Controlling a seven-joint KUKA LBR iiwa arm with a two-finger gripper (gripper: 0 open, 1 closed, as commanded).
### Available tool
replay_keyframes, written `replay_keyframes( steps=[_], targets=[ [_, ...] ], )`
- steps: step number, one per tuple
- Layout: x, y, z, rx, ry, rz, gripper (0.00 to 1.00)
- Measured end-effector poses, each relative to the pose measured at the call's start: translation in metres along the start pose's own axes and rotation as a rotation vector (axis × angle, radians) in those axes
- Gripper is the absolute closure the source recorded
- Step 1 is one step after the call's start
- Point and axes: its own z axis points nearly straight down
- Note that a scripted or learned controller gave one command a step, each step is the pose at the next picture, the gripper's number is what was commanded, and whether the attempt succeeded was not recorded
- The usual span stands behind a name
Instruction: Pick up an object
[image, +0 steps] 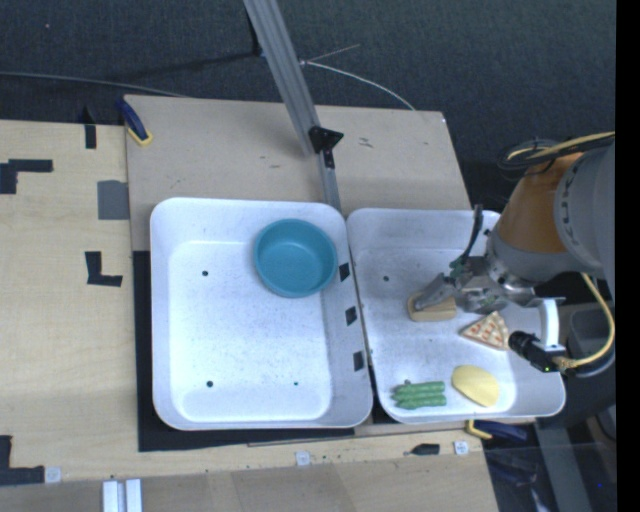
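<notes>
I see a blue bowl, green beans, a yellow lemon, an orange-red pizza slice and white bins.

You had nothing to read here: no word, label, brand or number stood legibly on the bench or either white bin (the dark tape marks carried no lettering).

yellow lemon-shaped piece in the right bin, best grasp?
Grip the yellow piece across its short axis at the middle, coming straight down from above. It lies flat as a rounded oval in the right bin, near the front wall, so closing across the narrow width suits it. The green beans lie apart on its left, leaving finger room.
</notes>
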Motion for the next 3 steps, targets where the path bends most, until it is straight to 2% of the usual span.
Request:
replay_keyframes(
  steps=[1,2,3],
  targets=[
    [0.000,0.003,-0.015,-0.009,-0.002,-0.002,1.00],
    [-0.008,0.004,-0.075,-0.002,-0.002,0.000,1.00],
    [-0.006,0.006,-0.117,0.000,-0.001,-0.001,1.00]
  ],
)
